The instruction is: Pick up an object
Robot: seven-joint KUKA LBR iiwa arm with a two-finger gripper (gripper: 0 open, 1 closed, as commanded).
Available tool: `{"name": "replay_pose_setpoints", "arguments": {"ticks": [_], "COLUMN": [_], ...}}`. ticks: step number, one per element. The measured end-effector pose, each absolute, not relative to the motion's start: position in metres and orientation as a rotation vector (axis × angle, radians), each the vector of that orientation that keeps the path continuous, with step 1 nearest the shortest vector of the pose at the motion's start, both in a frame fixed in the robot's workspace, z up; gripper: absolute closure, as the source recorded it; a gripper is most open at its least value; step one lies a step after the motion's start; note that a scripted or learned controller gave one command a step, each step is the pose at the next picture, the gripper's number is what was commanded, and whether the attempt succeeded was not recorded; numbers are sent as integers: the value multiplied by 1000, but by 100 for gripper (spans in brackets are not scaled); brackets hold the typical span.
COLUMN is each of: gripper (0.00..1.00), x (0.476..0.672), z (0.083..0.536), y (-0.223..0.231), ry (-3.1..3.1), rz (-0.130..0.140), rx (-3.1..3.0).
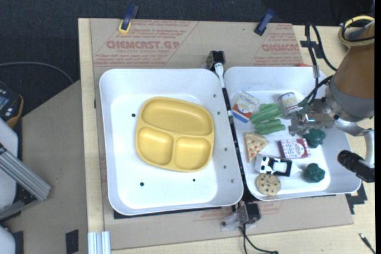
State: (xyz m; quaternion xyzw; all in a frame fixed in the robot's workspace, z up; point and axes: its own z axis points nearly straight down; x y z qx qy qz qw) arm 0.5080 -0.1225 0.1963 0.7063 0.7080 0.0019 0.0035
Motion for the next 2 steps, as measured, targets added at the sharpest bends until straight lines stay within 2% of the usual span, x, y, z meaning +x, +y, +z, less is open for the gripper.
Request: {"name": "replay_pose_setpoints", "arguments": {"ticks": [1, 2], "gripper": [100, 100], "x": [509, 531], "z": [227, 236], "y": [-123, -72], "ry": [2220, 2225], "rz": [4, 4], "rx": [2216, 2213]}}
